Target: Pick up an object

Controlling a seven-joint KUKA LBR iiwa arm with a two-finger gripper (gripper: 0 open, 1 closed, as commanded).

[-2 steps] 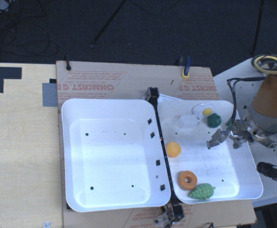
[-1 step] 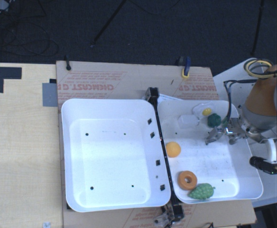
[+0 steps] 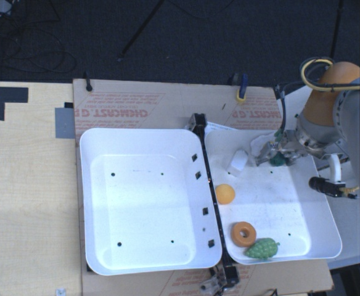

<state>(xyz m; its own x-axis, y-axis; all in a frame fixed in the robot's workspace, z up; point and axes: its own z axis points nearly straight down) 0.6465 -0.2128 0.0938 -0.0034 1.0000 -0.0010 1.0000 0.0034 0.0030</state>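
My gripper (image 3: 269, 155) hangs low over the far part of the right bin (image 3: 319, 224), below the grey arm with its orange band (image 3: 328, 91). A small dark-green thing (image 3: 279, 160) shows right at the gripper; whether it is held I cannot tell. A small white object (image 3: 238, 160) lies just left of the gripper, a short gap away. An orange ball (image 3: 225, 194) rests near the divider. An orange ring like a doughnut (image 3: 244, 233) and a green bumpy cluster (image 3: 262, 248) lie at the near edge of that bin.
The left bin (image 3: 94, 165) sits beside the right one, with a black divider strip (image 3: 208, 190) between them. Cardboard (image 3: 143, 106) lies under both bins. A black cable end (image 3: 331, 187) hangs off the arm by the right rim.
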